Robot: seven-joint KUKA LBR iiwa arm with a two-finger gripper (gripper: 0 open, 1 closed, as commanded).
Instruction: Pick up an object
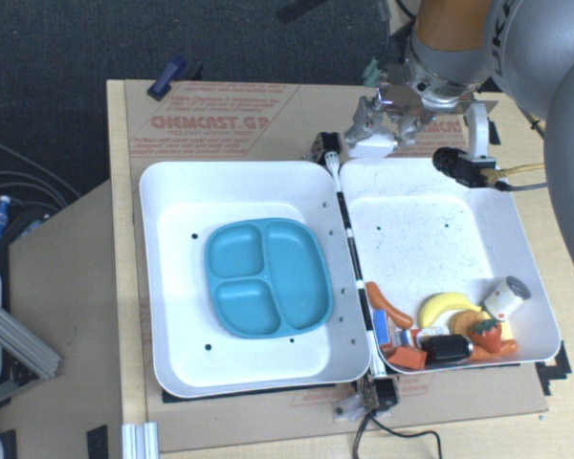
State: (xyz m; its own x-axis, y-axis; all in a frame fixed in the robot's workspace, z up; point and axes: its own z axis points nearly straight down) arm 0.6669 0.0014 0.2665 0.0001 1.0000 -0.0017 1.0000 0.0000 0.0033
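Two-finger gripper (394, 127) above the far rim of the right shallow white bin (517, 228); fingers spread, nothing between them. Piled in that bin's near corner: yellow banana (447, 306), black block (448, 349), orange toy pieces (394, 307), white cylindrical cup (504, 297). Blue three-compartment plastic tray (267, 277) flat in the left white bin (163, 256).
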